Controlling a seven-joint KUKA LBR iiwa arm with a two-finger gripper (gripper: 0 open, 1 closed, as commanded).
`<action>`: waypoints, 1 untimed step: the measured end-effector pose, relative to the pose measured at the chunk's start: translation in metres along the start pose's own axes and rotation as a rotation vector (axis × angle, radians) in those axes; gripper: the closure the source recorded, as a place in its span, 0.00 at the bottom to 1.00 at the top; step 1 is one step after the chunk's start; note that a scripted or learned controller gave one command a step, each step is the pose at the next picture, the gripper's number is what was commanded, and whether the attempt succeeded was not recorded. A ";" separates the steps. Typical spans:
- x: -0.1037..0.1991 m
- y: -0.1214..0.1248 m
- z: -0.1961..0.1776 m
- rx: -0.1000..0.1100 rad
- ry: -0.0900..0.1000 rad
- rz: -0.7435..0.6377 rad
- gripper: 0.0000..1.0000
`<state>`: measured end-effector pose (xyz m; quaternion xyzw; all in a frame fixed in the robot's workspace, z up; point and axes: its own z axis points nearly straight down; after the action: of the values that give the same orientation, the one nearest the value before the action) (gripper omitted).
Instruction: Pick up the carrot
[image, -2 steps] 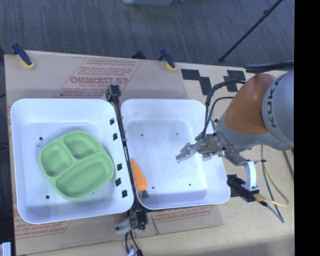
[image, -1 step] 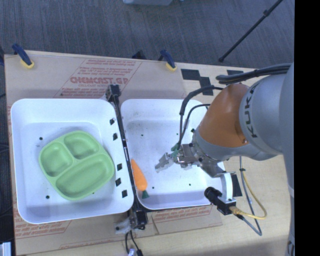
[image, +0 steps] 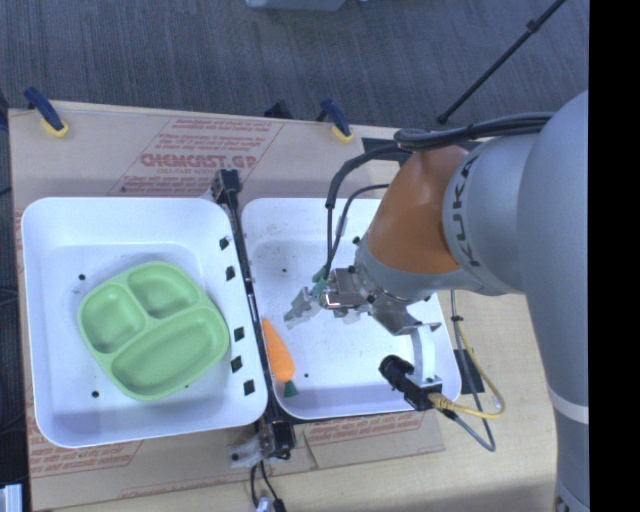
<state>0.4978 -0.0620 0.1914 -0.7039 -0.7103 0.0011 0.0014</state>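
Note:
An orange carrot (image: 277, 350) with a green tip lies in the right bin (image: 300, 225), against its left wall near the front corner. My gripper (image: 303, 307) hangs over the middle of that bin, a little up and to the right of the carrot and apart from it. Its fingers stand open, pointing left, with nothing between them.
The left bin (image: 45, 300) holds a green divided plate (image: 153, 328). Black clips sit along the wall between the two bins. Blue clamps (image: 336, 118) pin the cardboard at the back edge of the bench.

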 end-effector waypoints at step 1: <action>0.026 -0.022 0.000 0.002 0.000 0.001 0.00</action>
<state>0.4756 -0.0365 0.1911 -0.7042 -0.7100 0.0019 0.0023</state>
